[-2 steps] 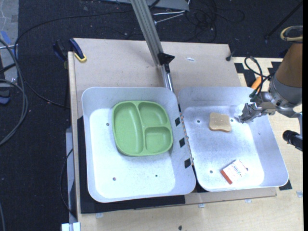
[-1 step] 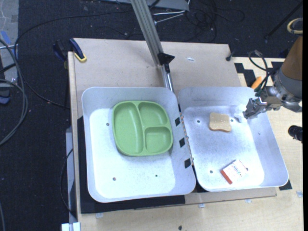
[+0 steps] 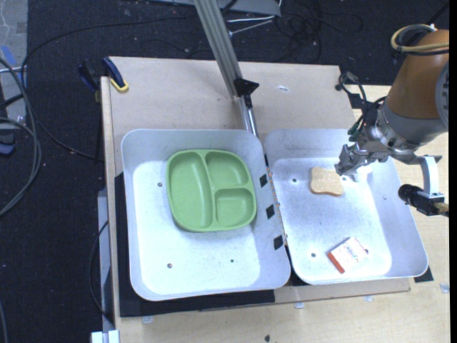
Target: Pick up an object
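A tan slice of toast lies in the upper middle of the right bin. A small red and white box rests near that bin's front edge. My gripper hangs low over the right bin, just right of and above the toast, at the end of the grey arm with the orange band. Nothing shows between the gripper and the toast that tells me it is holding anything.
The left bin holds a green divided plate. A metal pole slants down to the gap between the bins. The wooden bench lies behind, with a blue and yellow clamp at its back left corner.
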Controlling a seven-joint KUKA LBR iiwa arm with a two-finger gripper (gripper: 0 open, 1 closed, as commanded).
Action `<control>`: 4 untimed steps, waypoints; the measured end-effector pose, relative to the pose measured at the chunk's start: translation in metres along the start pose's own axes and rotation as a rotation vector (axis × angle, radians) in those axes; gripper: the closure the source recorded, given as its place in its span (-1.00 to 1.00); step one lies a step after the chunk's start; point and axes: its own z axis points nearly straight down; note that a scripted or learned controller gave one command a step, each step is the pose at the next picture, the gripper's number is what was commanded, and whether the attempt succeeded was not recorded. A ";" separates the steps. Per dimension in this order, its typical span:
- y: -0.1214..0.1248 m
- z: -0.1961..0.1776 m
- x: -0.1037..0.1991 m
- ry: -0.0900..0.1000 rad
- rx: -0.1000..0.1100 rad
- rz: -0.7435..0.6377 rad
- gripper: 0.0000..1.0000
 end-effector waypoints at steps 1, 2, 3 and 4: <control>0.017 -0.006 0.047 0.000 -0.003 -0.001 1.00; 0.026 0.001 0.100 0.000 0.000 0.000 1.00; 0.027 0.004 0.153 0.000 0.001 0.000 1.00; 0.037 -0.016 0.204 0.000 -0.003 0.000 1.00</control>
